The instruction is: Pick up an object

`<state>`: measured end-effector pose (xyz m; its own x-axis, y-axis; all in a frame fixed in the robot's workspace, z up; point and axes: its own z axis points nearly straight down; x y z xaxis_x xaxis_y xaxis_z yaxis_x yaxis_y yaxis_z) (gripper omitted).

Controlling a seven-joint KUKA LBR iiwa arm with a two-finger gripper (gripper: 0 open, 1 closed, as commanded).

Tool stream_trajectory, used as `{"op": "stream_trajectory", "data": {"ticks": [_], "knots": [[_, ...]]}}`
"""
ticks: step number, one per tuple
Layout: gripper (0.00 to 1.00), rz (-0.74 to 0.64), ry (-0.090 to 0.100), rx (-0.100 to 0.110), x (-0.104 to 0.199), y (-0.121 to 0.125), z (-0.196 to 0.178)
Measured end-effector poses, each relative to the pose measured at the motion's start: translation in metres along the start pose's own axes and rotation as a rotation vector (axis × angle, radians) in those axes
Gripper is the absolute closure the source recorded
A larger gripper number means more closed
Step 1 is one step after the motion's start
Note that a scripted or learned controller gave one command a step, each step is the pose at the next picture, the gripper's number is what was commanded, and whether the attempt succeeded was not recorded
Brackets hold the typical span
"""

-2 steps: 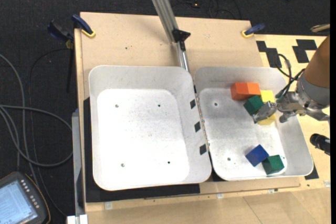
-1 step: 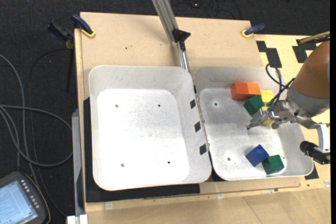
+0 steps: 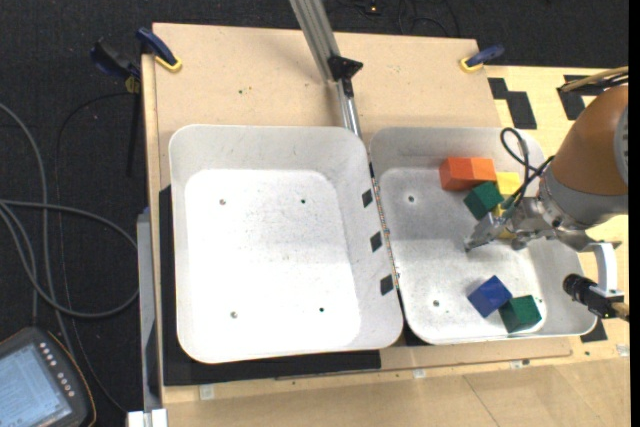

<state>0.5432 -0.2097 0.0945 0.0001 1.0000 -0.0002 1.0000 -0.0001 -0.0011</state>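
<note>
On the wooden bench [image 3: 250, 75], the end effector [image 3: 483, 237] hangs over the right bin [image 3: 420, 315].

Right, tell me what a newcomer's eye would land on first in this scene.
First, the cluster of small bright blocks in the right white plastic bin: an orange block, a green block and a yellow block near its far edge, then a blue block and a second green block near its front edge. Next, the grey arm's orange band, above the two-finger gripper between the groups.
</note>
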Motion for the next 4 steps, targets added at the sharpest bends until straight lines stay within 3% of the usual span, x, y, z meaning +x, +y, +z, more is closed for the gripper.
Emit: {"op": "stream_trajectory", "data": {"ticks": [1, 4], "knots": [[1.0, 0.0, -0.001, -0.003, 0.0, 0.001, -0.011], [1.0, -0.004, -0.003, -0.009, -0.009, 0.012, -0.159]]}}
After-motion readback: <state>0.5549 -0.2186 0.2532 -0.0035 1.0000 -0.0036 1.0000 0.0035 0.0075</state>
